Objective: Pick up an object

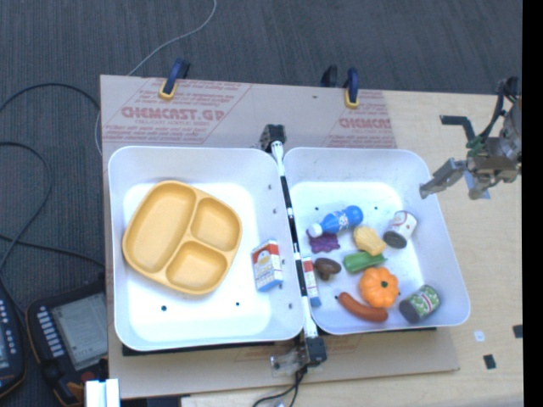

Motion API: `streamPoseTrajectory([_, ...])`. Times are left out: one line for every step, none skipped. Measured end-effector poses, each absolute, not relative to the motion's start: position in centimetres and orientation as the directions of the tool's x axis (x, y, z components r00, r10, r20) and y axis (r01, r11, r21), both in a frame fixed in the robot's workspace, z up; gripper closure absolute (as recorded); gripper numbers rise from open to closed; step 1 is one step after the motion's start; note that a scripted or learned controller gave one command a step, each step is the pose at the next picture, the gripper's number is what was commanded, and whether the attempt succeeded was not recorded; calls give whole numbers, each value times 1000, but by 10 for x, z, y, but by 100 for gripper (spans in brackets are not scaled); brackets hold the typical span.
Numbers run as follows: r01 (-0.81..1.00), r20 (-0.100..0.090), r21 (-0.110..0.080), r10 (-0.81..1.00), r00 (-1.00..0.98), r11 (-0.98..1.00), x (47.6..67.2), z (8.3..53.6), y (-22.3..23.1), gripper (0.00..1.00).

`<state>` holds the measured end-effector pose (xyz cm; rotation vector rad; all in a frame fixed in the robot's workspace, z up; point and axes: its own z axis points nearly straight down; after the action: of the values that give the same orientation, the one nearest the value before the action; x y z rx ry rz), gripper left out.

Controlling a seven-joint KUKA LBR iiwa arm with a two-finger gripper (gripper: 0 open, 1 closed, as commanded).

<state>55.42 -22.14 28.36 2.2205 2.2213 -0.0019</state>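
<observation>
Leftmost, a yellow tray (pixel 181 236) lies in the left bin (pixel 136 329), with a small carton (pixel 267 266) just beside it, near the divider. Next, the right bin (pixel 441 227) holds the pickable things (all toy foods, it seems): a blue bottle (pixel 337 221), corn (pixel 369 241), a pumpkin (pixel 378 287), a sausage (pixel 362 307) and two cans (pixel 400 228). Farther right, the tool (pixel 475 175) hangs over the worktop (pixel 492 312) beyond the bin's rim, its fingers spread, grasping nothing.
</observation>
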Motion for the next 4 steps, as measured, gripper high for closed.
streamPoseTrajectory([1000,0,-3,1000,-2,2,587,171,-223,0])
streamPoseTrajectory([1000,11,6,1000,-8,8,622,97,-216,0])
streamPoseTrajectory([1000,-4,8,1000,0,0,540,89,-160,0])
streamPoseTrajectory([1000,-7,15,1000,2,-2,488,89,-118,0])
